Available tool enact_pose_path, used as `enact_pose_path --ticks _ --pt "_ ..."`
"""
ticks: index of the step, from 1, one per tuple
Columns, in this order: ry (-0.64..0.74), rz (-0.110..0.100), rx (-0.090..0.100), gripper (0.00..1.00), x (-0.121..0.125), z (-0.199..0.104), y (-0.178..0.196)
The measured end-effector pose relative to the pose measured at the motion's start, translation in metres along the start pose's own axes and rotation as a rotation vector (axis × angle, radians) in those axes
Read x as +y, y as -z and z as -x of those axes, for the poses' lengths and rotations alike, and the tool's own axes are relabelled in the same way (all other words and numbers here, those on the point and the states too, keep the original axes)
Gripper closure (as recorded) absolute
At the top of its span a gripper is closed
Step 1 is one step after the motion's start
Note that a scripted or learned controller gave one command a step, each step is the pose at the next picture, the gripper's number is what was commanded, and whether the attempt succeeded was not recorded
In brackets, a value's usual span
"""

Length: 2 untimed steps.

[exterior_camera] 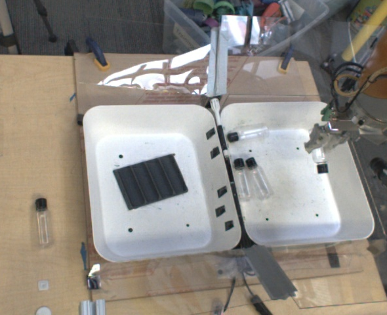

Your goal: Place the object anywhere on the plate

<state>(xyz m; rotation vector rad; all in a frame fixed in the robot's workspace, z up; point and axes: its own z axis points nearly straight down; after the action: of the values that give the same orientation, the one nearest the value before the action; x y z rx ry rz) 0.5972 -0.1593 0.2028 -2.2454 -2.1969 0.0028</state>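
Note:
A black ribbed plate (151, 180) lies flat in the left bin (101, 126). Three clear vials with black caps lie in the right bin (351, 222). One vial (249, 134) is near the far edge, and two vials (249, 179) lie side by side close to the divider. My gripper (320, 151) hangs over the right bin's far right part. Just below it I see a small clear piece ending in a black tip (322, 168). I cannot make out whether this is a vial in the gripper or part of the gripper.
Another vial (42, 220) lies on the wooden bench left of the bins. A clear tub of coloured toys (246, 5) stands behind the bins. A metal post (216, 58) rises at the far end of the divider. Cables hang at the right.

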Motion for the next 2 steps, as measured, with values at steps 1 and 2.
enact_pose_path --ticks 1,2 --pt "-0.305 0.0 0.0 1.0 0.064 -0.041 0.056" --pt "-0.508 0.001 -0.001 1.0 0.069 -0.073 0.147"
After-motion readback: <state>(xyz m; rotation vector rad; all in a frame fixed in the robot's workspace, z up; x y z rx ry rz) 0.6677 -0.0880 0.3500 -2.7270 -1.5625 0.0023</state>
